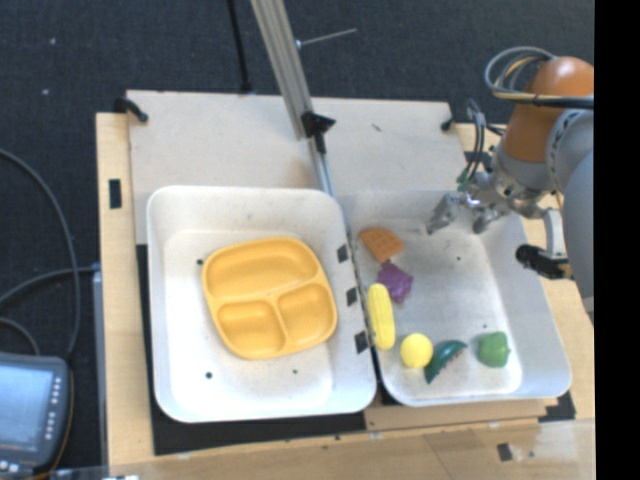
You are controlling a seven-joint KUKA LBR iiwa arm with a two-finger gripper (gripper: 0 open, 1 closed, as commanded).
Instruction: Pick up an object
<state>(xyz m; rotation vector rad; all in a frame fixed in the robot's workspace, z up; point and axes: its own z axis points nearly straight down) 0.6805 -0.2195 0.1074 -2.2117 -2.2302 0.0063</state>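
Two white bins sit side by side on the counter [240,143]. The left bin [180,388] carries a yellow divided plate [268,295]. The right bin [535,363] has an orange piece [381,243], a purple piece [396,282], a corn cob [380,315], a lemon [416,350], a dark green piece [443,357] and a light green piece [492,348]. The gripper [464,217] hangs over the right bin's far part, fingers spread with nothing between them, well apart from the items.

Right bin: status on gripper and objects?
Gripper open, empty, over right bin far edge. Toys clustered near side: corn, lemon. Nothing blocking.
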